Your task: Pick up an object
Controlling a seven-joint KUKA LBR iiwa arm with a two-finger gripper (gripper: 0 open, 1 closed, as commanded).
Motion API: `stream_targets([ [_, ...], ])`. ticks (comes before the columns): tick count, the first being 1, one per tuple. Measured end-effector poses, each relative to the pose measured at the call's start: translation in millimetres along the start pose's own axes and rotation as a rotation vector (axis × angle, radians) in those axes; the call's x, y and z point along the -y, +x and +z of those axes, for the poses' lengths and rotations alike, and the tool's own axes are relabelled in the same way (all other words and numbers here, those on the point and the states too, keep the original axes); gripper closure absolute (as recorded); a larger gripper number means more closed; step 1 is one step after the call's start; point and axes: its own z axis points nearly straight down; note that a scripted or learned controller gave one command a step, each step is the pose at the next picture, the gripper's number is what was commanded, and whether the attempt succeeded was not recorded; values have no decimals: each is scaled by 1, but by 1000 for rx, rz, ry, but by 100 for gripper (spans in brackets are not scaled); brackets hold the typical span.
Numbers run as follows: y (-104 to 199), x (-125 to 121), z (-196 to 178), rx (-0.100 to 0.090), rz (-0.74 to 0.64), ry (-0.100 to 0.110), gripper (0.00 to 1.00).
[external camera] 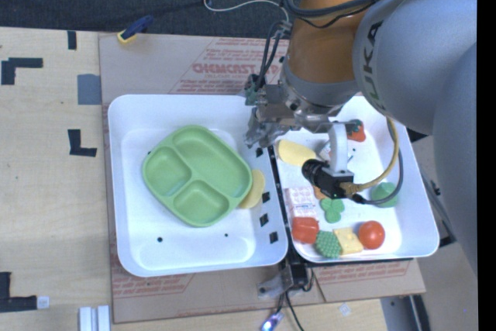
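My gripper (265,125) hangs under the orange wrist band, over the divider between the two bins at their far end. In the right bin (411,232) lie several toy foods: a pale yellow piece (292,153) just right of the gripper, a pink and white packet (301,200), a red pepper (304,229), a small green piece (333,209), a textured green piece (328,244), a yellow block (351,241) and a red tomato (372,234). A red and white piece (356,131) lies partly under the arm. I see nothing held.
A green divided plate (198,175) fills much of the left bin (128,190), with a yellow piece (253,191) tucked at its right edge. The arm's bulk covers the far half of the right bin. Cables hang off the wrist near a green piece (386,195).
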Motion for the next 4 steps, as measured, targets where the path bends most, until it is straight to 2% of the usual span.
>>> stream_targets([
  [1,18,22,-117,3,8,-3,100],
  [2,-105,60,-121,9,26,9,100],
  [3,-127,39,-96,8,16,12,100],
  [4,-78,-11,-64,6,8,12,100],
])
